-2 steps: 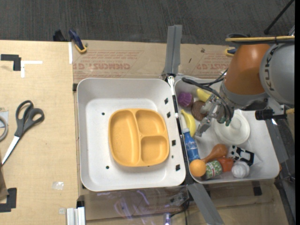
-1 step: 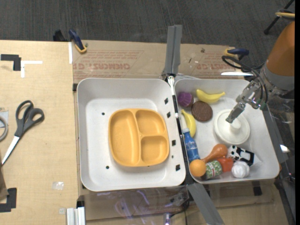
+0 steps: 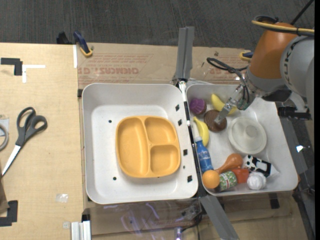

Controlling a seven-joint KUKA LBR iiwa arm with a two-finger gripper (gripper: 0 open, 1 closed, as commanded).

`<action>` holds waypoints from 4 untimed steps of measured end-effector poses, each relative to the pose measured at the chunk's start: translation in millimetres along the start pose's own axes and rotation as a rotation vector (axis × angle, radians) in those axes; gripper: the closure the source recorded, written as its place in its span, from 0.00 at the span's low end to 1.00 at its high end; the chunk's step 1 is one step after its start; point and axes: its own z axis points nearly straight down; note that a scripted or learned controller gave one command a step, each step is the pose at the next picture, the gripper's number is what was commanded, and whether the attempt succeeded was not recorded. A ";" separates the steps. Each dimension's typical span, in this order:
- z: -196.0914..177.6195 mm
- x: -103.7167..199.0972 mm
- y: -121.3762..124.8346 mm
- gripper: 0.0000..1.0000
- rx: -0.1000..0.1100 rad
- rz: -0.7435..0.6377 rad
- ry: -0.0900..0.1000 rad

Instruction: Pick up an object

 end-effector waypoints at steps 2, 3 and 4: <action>-177.6 -6.9 -34.6 0.00 0.002 0.222 0.000; 3.9 -12.4 -4.9 0.00 0.001 0.163 0.000; -7.7 -13.1 -4.0 1.00 0.001 0.159 -0.003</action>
